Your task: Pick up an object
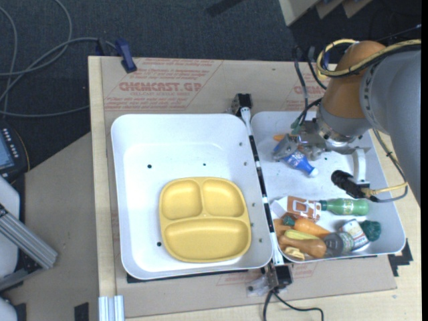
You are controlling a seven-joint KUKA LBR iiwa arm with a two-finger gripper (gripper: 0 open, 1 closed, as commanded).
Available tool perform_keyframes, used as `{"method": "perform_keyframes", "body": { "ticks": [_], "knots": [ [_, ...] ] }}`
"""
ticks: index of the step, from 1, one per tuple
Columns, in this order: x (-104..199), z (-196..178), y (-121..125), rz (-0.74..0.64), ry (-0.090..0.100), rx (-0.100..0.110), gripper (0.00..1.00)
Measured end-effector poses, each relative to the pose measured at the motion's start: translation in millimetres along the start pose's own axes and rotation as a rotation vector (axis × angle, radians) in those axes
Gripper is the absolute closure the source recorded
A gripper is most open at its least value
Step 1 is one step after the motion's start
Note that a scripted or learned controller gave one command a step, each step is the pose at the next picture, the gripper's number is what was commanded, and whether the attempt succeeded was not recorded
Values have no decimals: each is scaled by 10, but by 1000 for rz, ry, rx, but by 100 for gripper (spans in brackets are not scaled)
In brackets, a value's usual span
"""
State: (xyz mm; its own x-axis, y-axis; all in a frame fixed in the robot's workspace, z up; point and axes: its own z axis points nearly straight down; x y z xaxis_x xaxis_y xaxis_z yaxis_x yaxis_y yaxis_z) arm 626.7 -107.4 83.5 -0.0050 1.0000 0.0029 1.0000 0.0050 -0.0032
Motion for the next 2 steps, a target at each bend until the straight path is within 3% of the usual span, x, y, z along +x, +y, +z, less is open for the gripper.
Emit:
{"method": "perform_keyframes", "body": {
  "ticks": [1, 2],
  "knots": [
    [-30, -114, 1, 4, -2, -3, 100],
    [624, -1074, -206, -2, -2, -13, 100]
  ]
}}
